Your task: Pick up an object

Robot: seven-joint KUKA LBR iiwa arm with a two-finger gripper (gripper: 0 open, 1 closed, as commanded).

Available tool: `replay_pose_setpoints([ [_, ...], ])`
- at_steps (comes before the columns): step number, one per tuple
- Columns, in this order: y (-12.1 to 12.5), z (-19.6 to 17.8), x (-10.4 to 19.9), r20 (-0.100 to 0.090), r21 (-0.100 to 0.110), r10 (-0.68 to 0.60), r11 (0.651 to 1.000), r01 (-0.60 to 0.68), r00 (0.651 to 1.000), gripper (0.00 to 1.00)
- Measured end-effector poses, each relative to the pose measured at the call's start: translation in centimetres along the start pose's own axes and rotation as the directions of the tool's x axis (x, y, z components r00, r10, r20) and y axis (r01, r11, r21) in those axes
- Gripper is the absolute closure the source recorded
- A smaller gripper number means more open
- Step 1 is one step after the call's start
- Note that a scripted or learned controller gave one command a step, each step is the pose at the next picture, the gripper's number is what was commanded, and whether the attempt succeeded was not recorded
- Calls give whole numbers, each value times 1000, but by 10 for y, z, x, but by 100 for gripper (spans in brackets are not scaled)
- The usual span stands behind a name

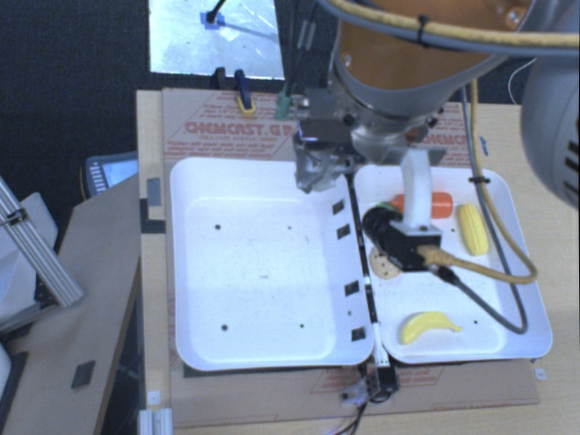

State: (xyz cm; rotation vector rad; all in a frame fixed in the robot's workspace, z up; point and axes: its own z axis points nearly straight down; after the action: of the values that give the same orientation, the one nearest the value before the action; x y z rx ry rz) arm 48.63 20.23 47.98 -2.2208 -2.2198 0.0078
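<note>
Gripper (317, 170) hangs over the left bin's (263, 284) far right corner, grip state unclear. Banana (430, 326) and corn (471, 228) lie beyond that bin's right edge.

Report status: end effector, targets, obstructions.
End effector over far right corner of left bin. Banana, corn, carrot in right bin. Carrot partly hidden from camera.

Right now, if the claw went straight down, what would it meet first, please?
Probably the floor of the left bin, near its far right corner; the claw hangs above it, depth unclear.
</note>
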Motion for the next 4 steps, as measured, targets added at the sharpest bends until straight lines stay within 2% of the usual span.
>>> replay_pose_setpoints([
  [1,0,-4,0,-3,-7,-1,1000,1,1000,0],
  [2,1,-15,1,-4,-8,-4,1000,4,1000,100],
  [4,1,-38,1,-6,-12,-9,1000,9,1000,100],
])
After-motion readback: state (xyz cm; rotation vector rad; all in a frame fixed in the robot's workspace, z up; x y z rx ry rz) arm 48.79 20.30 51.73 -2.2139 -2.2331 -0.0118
